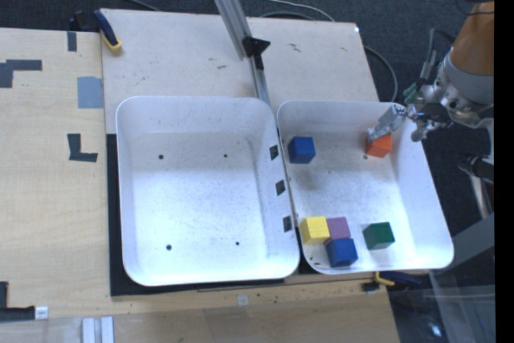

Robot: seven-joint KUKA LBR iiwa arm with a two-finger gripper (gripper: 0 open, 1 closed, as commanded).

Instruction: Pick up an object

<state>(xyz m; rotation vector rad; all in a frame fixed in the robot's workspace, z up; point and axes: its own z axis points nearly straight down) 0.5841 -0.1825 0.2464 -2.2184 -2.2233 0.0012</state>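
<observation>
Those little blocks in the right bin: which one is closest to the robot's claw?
The orange block, right under the gripper by the bin's upper right wall. The nearest blue block sits well left; the others cluster along the bottom edge.

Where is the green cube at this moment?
The green cube sits in the right bin, near its front right corner, just right of the cluster of yellow, purple and blue cubes.

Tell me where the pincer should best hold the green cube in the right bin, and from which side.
Probably from straight above, closing on two opposite side faces of the green cube. It sits apart from the purple block and the bin wall, so fingers have room.
</observation>
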